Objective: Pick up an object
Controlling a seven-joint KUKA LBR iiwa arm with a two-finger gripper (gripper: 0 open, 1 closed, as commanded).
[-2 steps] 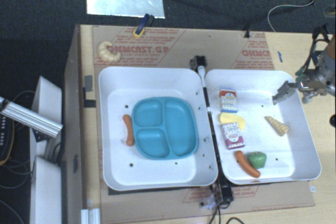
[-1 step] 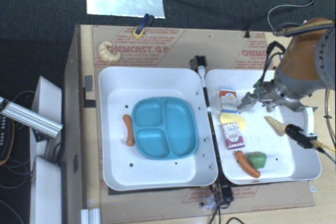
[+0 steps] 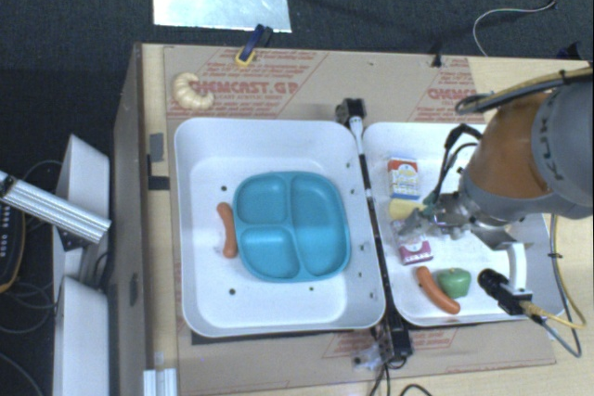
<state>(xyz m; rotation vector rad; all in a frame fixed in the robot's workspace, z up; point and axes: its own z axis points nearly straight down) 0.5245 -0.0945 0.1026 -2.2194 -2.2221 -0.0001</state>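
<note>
My gripper (image 3: 429, 220) hangs low in the right bin (image 3: 464, 315), the orange-banded wrist above it at the right. It sits just over a yellow piece (image 3: 401, 210) and a small pink packet (image 3: 415, 250). Toward the back of that bin lies a white and red carton (image 3: 403, 177). An orange sausage (image 3: 437, 289) and a green pepper (image 3: 454, 280) rest side by side at the bin's front. I see nothing between the fingers.
The left bin (image 3: 200, 162) holds a blue divided plate (image 3: 290, 225) and a second orange sausage (image 3: 227, 230) to its left. A black divider rail (image 3: 369, 199) runs between the bins. A beige curled object (image 3: 190, 89) lies on the cardboard behind the left bin.
</note>
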